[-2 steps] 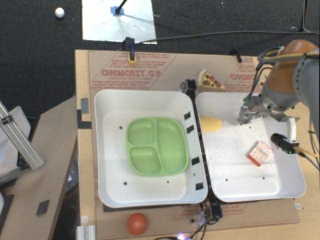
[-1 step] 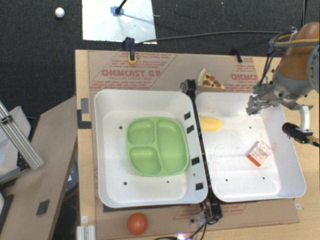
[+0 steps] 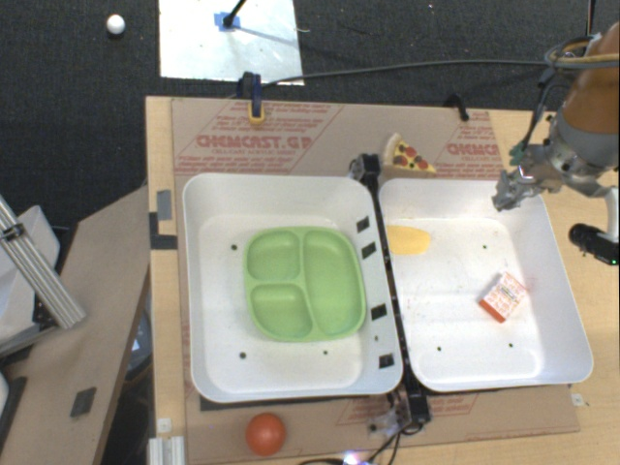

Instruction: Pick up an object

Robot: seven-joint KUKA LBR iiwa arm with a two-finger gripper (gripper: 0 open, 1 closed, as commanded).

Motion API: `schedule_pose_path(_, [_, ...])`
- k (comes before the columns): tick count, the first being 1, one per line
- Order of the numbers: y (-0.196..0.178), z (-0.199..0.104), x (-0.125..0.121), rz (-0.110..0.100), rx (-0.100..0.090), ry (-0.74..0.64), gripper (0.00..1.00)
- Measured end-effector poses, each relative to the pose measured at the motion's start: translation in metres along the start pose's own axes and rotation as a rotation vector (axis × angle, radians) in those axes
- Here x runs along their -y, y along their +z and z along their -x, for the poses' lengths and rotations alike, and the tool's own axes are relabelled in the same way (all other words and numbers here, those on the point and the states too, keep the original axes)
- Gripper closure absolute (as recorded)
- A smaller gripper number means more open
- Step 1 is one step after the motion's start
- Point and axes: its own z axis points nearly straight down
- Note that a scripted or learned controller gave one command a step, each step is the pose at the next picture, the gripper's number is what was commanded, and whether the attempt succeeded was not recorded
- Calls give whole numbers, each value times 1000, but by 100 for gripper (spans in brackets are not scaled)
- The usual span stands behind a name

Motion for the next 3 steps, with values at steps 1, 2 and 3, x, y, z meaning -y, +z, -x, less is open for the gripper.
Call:
schedule_pose_path(1, [-64,-4,2,1,0,-1,100])
schedule_pose_path(2, [-56,-63,7,-6,-3,-3,100])
schedule_pose_path(3, [-38,-115,20,-8,-3,-2,100])
